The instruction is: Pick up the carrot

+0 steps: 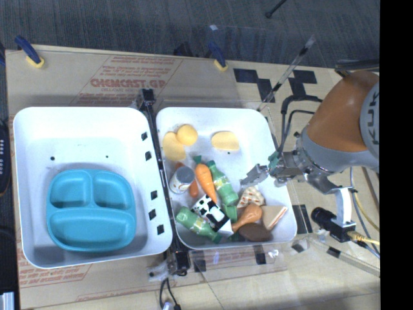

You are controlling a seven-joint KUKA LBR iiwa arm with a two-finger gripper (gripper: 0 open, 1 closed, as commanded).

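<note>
Orange and tapered, the carrot (206, 181) lies in the right bin (251, 118), near the middle of the toy heap, its thin tip toward 11 o'clock and its thick end toward 5 o'clock. It is probably light, rigid moulded plastic with a smooth, slippery skin; a hold across the thick half should slip least. A green leafy piece (224, 187) touches it at 3 o'clock, a metal can (182, 178) sits just beside it at 9 o'clock, and a black-and-white block (210, 210) lies at 6 o'clock. Open floor lies at 12 o'clock, below the yellow fruits (182, 139). The gripper (255, 175) hovers at 3 o'clock, near the bin's right wall; its fingers look parted, holding nothing.
</note>
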